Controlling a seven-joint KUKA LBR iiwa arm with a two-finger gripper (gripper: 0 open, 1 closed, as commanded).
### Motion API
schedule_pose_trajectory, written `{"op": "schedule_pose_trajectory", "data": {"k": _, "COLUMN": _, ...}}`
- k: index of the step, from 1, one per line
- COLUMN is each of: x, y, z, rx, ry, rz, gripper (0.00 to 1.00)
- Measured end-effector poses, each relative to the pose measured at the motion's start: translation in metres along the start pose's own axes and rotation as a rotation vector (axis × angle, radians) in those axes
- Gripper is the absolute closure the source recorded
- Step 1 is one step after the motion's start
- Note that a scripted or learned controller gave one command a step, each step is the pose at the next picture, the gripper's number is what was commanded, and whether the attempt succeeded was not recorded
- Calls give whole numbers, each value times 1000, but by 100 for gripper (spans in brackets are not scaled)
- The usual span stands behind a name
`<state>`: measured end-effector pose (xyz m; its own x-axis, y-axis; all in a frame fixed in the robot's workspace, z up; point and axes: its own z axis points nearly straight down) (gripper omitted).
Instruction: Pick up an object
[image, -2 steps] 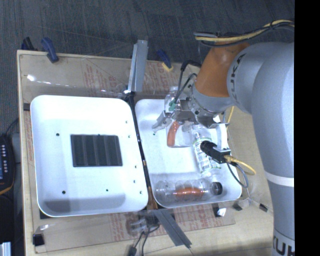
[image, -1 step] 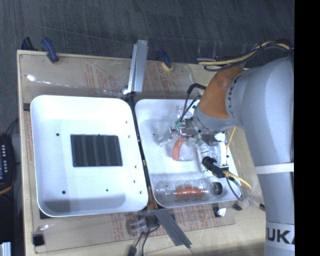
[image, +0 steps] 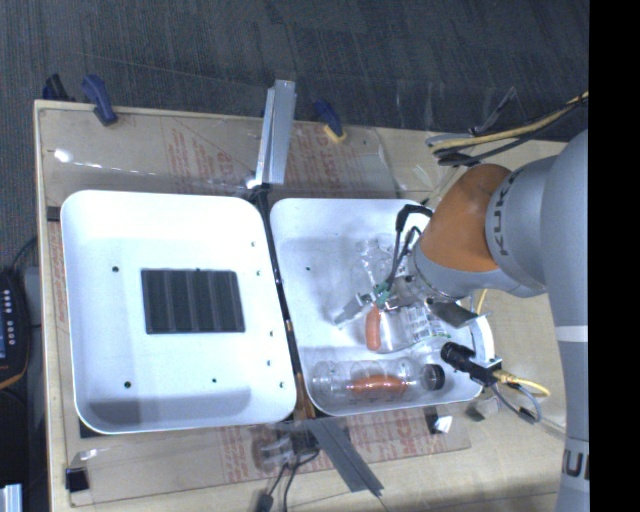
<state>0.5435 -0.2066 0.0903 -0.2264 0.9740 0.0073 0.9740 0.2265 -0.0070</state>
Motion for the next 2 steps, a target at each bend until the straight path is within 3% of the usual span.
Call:
{"op": "schedule_pose_trajectory", "data": {"k": 1, "x": 1, "y": 0, "z": -9, "rx": 2, "ry": 1, "rz": -6, "gripper": 100}}
{"op": "schedule_pose_trajectory", "data": {"k": 2, "x": 38, "y": 22, "z": -114, "rx": -4, "ry": -6, "rz": -26, "gripper": 100}}
